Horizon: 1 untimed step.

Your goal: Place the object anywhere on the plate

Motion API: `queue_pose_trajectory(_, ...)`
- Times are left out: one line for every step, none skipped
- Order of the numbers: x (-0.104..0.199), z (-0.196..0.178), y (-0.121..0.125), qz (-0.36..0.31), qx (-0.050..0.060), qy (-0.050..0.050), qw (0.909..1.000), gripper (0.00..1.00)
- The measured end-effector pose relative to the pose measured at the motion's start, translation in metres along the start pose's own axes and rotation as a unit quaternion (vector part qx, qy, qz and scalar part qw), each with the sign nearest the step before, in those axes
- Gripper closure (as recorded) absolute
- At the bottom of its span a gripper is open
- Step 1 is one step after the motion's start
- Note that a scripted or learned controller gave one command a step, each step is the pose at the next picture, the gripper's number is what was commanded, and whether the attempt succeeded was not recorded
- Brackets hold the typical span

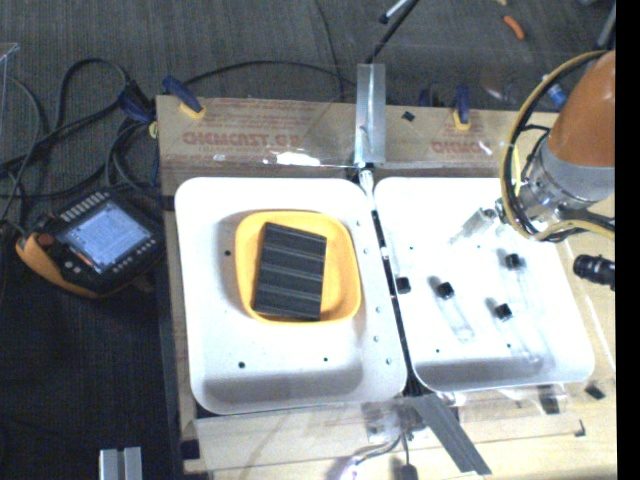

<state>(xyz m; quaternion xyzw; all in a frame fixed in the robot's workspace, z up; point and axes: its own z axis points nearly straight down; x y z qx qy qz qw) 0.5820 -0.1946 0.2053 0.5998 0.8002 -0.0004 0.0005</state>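
A dark grey ribbed block (290,270) lies flat on the yellow plate (343,268), which sits in the left white bin (210,298). The block covers most of the plate's middle and nothing touches it. The grey arm with its orange band (588,118) hangs over the far right of the right bin (560,353). Its gripper end (478,224) points left over that bin's back part, well away from the plate. The wrist hides much of the gripper.
Several small clear pieces with black ends (445,293) lie scattered in the right bin. A handheld pendant (95,243) with cables rests on the floor to the left. A metal post (370,118) stands behind the bins' joint.
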Motion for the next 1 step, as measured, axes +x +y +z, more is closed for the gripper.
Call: queue_pose_trajectory(-0.0424,-0.0057,0.0461,0.018,0.0,-0.001,0.9998,0.0)
